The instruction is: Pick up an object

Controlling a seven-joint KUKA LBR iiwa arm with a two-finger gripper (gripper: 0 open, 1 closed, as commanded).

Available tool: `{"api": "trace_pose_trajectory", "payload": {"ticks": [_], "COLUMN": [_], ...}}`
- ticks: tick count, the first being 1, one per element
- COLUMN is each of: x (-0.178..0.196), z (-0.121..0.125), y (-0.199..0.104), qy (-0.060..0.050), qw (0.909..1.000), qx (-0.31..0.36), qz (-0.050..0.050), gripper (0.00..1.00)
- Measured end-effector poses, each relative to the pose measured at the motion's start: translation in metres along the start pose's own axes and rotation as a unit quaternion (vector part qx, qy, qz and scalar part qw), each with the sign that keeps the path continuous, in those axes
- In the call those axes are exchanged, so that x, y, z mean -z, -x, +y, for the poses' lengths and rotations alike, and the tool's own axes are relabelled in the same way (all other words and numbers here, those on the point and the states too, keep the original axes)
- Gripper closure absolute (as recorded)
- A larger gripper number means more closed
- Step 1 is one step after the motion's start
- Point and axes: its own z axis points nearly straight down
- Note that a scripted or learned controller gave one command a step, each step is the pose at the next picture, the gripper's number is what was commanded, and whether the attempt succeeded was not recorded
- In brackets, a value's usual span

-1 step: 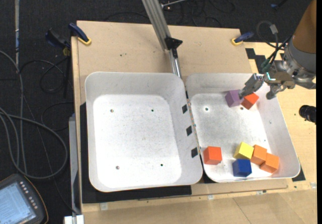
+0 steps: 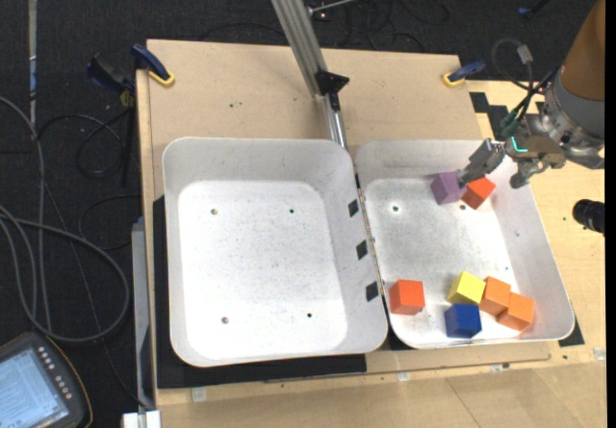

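The grey KUKA arm with its orange band comes in from the right, and its two-finger gripper [image 2: 506,166] hangs over the far right corner of the right-hand shallow white bin [image 2: 539,243]. Two dark fingers [image 2: 481,162] point down and to the left, spread apart, with nothing between them.

What matters here is the direction. Just below and to the left of the fingertips sits a small orange-red block [image 2: 477,191], and touching its left side is a small purple block [image 2: 445,188]. The orange-red one is the nearer candidate; it lies right beside the left finger's tip, not between the two fingers. So my read is that the gripper wants to shift a touch left and toward the near side, then drop, to straddle it. The purple neighbour pressed against it is the worry — a finger coming down on that side could land on purple or shove the pair.

Elsewhere in that same bin, well apart from the gripper along the near edge, there is an orange cube [image 2: 407,295] on its own, a yellow cube [image 2: 468,288], a blue cube [image 2: 463,319], and two more orange cubes [image 2: 508,302] huddled in the near right corner. The left-hand white bin [image 2: 192,176] sits alongside.

Nothing is lifted yet; the grasp is not yet made.
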Motion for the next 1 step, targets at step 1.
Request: {"api": "trace_pose_trajectory", "payload": {"ticks": [1], "x": [-0.0564], "z": [0.0078], "y": [-0.0064], "qy": [-0.002], "qw": [1.0], "qx": [0.0], "qz": [0.0], "gripper": [0.0]}}
